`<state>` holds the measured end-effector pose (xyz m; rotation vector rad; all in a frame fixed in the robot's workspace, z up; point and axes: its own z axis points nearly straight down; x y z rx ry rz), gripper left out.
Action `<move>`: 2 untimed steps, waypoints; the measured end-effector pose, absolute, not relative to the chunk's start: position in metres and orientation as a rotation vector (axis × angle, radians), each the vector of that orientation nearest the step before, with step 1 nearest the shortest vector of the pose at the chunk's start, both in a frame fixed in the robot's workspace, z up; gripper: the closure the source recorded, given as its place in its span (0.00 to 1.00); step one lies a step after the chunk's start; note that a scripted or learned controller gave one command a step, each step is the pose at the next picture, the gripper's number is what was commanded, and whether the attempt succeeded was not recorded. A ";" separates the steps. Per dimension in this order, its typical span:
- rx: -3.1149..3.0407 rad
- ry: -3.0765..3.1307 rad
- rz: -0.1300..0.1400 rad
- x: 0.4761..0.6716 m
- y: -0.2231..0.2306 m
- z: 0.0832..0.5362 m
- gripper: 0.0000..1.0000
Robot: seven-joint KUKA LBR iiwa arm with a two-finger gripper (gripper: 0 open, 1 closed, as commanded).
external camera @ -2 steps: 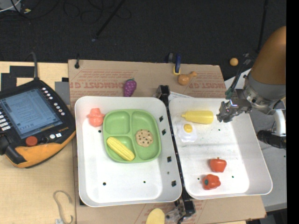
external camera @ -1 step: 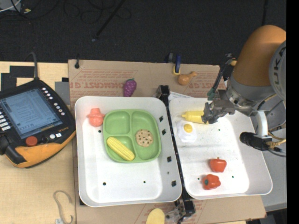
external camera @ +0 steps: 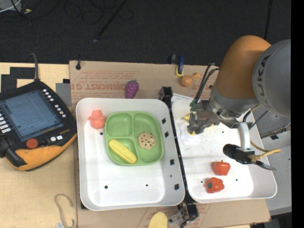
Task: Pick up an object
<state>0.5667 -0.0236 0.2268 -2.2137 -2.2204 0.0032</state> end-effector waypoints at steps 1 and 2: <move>-2.219 -2.219 0.003 0.561 -0.003 0.233 1.00; -2.221 -2.219 0.002 0.571 0.011 0.225 1.00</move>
